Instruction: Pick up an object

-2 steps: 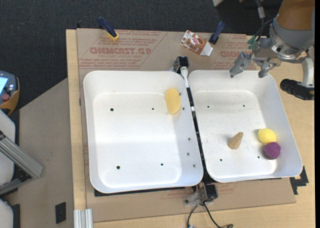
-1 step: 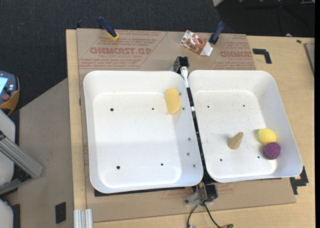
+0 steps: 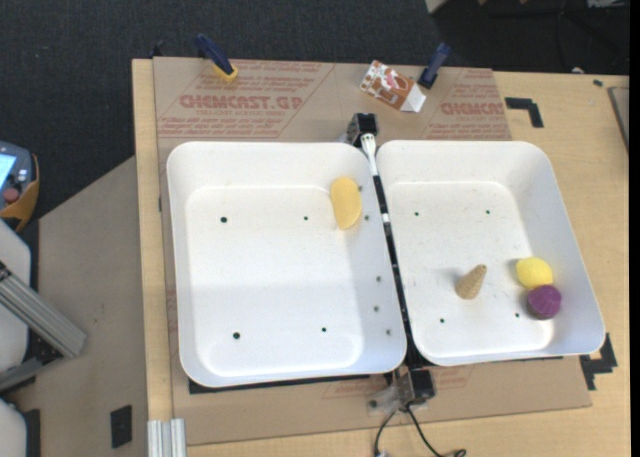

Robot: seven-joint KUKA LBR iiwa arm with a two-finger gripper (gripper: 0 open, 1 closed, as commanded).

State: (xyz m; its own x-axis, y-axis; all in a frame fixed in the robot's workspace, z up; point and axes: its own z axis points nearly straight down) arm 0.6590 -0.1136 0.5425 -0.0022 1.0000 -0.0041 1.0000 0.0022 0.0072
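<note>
A pale yellow oblong object (image 3: 346,203) lies at the upper right of the left bin (image 3: 200,175). In the right bin (image 3: 560,195), a tan cone-shaped object (image 3: 471,281) rests near the middle front. A round yellow object (image 3: 534,271) sits toward the right wall, touching a purple ball (image 3: 544,301) just in front of it.
Two blue clamps (image 3: 216,57) (image 3: 434,63) hold the cardboard sheet at the back. A small red and white packet (image 3: 393,86) lies on the cardboard behind the bins. A black clip (image 3: 362,129) sits at the back of the seam between the bins.
</note>
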